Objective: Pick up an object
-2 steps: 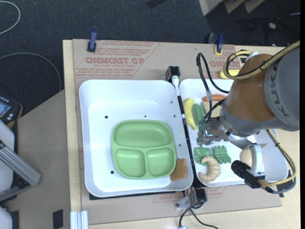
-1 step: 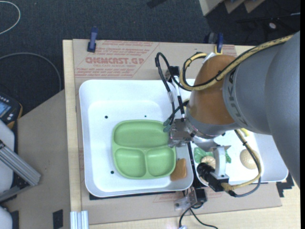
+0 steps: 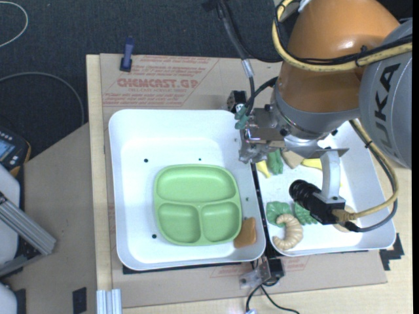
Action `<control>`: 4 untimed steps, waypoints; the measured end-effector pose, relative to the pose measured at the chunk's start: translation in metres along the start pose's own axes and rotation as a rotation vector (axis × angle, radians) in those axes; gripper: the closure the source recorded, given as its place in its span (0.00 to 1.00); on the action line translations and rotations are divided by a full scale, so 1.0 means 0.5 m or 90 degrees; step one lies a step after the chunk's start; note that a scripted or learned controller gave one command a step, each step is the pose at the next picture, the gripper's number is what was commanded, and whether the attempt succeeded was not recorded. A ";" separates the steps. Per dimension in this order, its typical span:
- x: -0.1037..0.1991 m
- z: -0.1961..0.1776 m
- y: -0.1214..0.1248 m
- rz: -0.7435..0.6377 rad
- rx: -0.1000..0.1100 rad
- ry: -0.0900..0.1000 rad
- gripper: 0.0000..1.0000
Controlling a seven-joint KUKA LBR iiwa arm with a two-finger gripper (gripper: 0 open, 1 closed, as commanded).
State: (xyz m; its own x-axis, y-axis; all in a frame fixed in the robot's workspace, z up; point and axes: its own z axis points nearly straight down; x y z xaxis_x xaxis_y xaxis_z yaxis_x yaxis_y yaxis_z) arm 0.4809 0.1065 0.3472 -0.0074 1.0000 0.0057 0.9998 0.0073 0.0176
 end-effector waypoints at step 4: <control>0.133 -0.355 0.005 0.001 0.000 0.001 1.00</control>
State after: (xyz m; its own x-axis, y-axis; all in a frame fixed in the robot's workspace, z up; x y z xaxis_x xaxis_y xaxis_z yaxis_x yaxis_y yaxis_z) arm 0.4797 0.1720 0.5251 -0.0063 1.0000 0.0076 0.9998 0.0062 0.0173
